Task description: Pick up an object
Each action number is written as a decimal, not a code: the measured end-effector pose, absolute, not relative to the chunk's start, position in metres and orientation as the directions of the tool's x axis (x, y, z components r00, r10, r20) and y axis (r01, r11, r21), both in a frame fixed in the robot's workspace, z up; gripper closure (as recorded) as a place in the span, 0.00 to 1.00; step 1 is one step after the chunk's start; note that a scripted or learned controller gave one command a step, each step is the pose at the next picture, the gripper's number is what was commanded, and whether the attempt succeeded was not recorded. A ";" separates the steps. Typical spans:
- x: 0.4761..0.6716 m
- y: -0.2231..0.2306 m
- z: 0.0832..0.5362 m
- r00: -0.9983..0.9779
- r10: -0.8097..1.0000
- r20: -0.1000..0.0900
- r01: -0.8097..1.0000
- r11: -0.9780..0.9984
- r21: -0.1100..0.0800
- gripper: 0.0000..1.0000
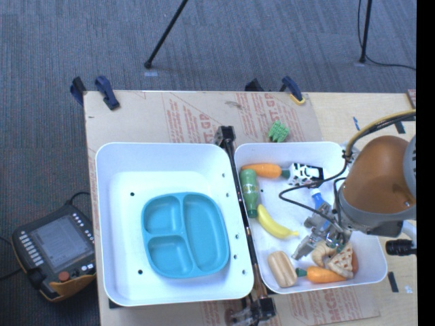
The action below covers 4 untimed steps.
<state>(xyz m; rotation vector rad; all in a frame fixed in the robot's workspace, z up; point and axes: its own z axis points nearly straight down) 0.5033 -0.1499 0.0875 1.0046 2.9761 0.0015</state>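
pincer (314, 244): metal two-finger tool under the orange, rounded wrist band, low in the right bin; whether it is spread or pressed together, i cannot tell.
right bin (270, 152): shallow, white, smooth plastic with rounded corners; the pincer hangs over its lower right part.
pizza slice (342, 259): flat wedge, tan with red spots, just right of the pincer tips and close enough that contact cannot be judged.
small carrot (324, 275): orange, tapered, lying just below the pincer.
bread roll (281, 268): beige, stubby cylinder, below and left of the pincer.
banana (273, 223): yellow, curved, glossy, up and left of the pincer, near it.
green bottle (249, 191): smooth, elongated, farther up and left, by the bin's left wall.
large carrot (264, 170): orange, long, well above and left of the pincer.
cow figure (306, 174): black and white, small, well above the pincer.
left bin (119, 161): white, far to the pincer's left.
blue tray (184, 235): matte, rounded, three compartments, lying in the left bin.
bench (170, 117): pale board with red printed markings.
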 end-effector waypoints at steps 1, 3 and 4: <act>0.534 -0.166 0.088 -0.896 0.443 -0.001 0.443 0.896 0.001 0.00; 0.566 -0.137 0.088 -0.862 -0.507 -0.002 -0.507 0.862 0.002 0.00; 0.528 -0.213 0.088 -0.748 -0.663 -0.002 -0.663 0.748 0.001 0.00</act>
